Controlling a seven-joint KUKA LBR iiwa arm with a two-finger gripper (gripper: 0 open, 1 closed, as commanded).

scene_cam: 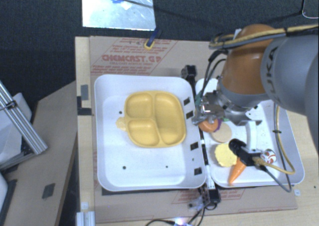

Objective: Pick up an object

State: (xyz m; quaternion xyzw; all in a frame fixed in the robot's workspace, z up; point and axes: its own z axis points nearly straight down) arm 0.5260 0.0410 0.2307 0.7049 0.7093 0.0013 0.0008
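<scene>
The arm (pixel 269 65) covers the right bin (pixel 294 163); its gripper (pixel 209 113), grip state impossible to tell, hangs at nine o'clock there. At six o'clock lies a carrot (pixel 237 169), probably light, stiff plastic; grasp across its thick middle.

One camera looks down from above the bench (pixel 60 115) at a slant. It stands far enough to take in both white bins: the left bin (pixel 107 135) lies near the middle of the view, the right bin (pixel 294 170) toward its right side. The arm (pixel 279 65) enters from the right edge.
</scene>
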